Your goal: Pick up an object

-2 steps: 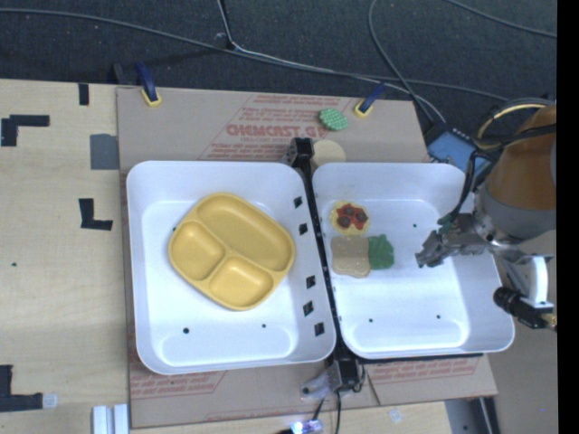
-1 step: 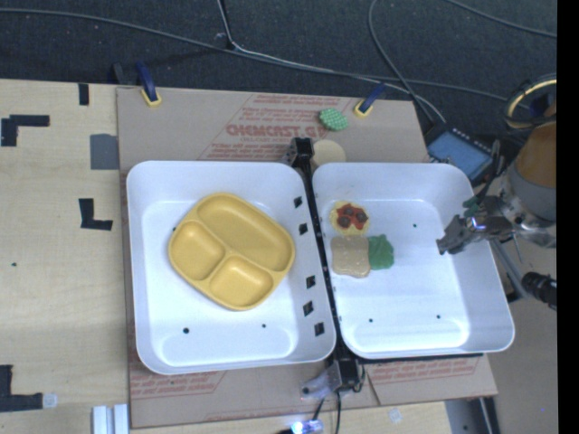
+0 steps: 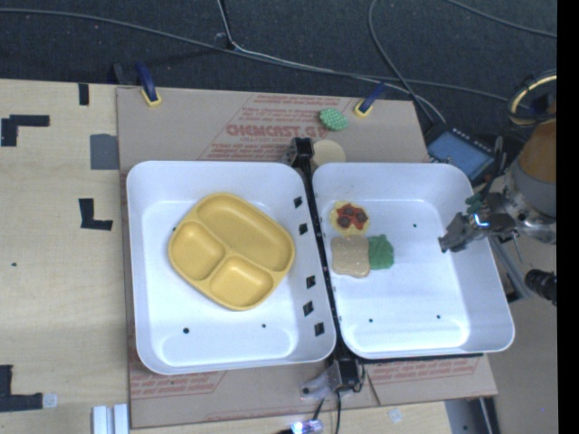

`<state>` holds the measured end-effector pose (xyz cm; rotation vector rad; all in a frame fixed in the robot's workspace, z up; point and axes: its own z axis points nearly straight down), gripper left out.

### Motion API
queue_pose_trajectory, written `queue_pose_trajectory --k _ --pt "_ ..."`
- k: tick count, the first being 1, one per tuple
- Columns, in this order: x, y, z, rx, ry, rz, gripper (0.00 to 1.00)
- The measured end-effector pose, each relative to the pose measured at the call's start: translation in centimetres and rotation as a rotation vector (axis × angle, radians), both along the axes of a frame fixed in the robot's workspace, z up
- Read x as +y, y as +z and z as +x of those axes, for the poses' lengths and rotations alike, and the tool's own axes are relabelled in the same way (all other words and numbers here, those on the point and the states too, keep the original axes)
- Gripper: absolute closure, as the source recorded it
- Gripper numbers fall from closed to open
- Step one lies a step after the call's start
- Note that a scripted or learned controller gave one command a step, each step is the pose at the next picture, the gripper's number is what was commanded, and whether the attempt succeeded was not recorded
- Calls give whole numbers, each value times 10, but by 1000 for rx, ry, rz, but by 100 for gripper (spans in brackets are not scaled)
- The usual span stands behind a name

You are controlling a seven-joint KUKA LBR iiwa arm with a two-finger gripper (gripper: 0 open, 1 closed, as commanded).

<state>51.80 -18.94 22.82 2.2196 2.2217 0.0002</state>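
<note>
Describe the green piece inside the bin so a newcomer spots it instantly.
Find the right bin. Three small items cluster near its left wall; the green piece is the rightmost, touching the beige slab, below the round red-topped piece. It's the only green thing inside a bin.

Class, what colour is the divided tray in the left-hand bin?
Yellow: the divided tray shows plainly in the camera view.

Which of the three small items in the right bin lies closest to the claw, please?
The green piece. It sits on the right side of the cluster, toward the claw, while the beige piece and the red-topped round one lie nearer the divider.
</note>
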Motion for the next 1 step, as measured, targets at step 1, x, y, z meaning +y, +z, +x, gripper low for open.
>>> queue_pose_trajectory --k 1 --pt "53 -12 8 2 5 2 100"
